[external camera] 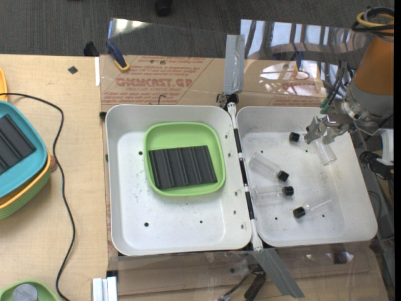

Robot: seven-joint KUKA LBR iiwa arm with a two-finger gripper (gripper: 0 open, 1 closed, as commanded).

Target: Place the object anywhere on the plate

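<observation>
Camera view has the gripper (324,132) low over the far right part of the right bin (351,231), and whether its jaws stand open or closed cannot be told from this angle, since the metal parts there blur together. A clear plastic vial (326,150) lies just on the near side of the jaws, perhaps touching them, though nothing shows it being held. Three more clear vials with black caps lie nearer the camera and to the left of the jaws: one (268,167) tilted, one (274,193) below it, and one (311,209) nearest the front wall. Such vials look light, stiff and smooth, so they probably roll and slip easily; a hold across the middle of the tube, square to its length, seems safest, with gentle pressure because thin plastic may crack or squirt out. The green plate (185,137), carrying a dark ribbed insert (185,166), sits well to the left of the jaws in the left bin (125,224).
</observation>
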